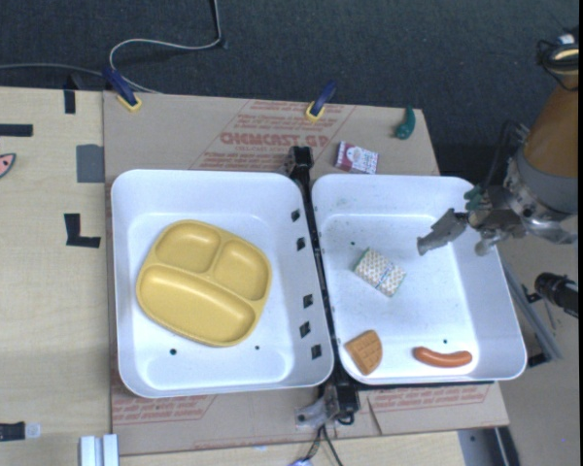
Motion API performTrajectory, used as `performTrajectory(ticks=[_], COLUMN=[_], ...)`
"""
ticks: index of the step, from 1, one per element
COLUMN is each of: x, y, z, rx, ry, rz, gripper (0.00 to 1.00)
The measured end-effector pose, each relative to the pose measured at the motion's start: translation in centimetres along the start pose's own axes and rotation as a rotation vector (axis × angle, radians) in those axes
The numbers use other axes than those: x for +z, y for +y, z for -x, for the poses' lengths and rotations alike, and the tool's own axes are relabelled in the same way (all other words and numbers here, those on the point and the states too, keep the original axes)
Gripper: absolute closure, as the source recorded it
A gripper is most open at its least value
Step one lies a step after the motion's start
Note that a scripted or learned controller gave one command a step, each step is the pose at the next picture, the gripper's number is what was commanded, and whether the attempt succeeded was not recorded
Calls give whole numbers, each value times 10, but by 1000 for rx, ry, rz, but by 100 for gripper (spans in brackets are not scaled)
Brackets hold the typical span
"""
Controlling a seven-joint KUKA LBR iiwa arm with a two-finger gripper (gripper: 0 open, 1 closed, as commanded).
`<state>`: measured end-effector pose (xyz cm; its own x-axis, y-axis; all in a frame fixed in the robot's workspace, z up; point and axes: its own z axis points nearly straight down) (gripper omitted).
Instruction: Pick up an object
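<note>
Red print on the cardboard sheet point(262, 139) reads roughly "CHEMCAST GP"; other lettering is illegible.

We note two bins side by side on the worktop point(39, 289). The left bin point(136, 348) holds a divided tray point(204, 282) near its centre. In the right bin point(486, 338), a small packet point(380, 272) lies at centre; a waffle piece point(364, 351) sits at its 7 o'clock, a sausage point(443, 358) at its 5 o'clock. The pincer point(459, 233) hangs at the packet's 2 o'clock, over the bin's 3 o'clock side.
</note>
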<state>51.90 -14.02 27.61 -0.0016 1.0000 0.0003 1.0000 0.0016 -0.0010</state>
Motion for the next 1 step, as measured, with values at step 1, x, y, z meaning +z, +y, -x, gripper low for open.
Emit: performTrajectory(ticks=[1], x=[141], y=[26], z=[-1], rx=[1], ry=[1], rz=[-3], gripper=[0])
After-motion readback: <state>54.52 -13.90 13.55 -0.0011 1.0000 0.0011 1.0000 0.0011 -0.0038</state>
